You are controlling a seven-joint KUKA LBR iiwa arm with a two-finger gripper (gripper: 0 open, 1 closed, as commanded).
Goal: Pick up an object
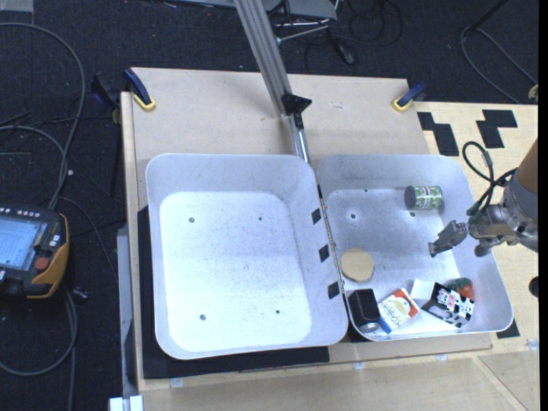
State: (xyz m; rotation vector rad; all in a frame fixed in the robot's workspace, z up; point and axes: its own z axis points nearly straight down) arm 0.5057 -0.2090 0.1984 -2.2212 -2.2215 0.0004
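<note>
The right bin holds several small objects. A green can lies on its side near the far wall. A tan round disc rests close to the bin's left wall. Along the near wall lie a black block, an orange and white packet and a black and white patterned item with a small red and green piece beside it. My gripper hangs at the bin's right side, between the can and the patterned item, open with nothing between its fingers.
The left bin sits beside the right one, their rims meeting in the middle. A slanted metal pole rises behind the bins. Yellow-tipped clamps sit at the bench's far corners. A pendant lies on the floor at left.
</note>
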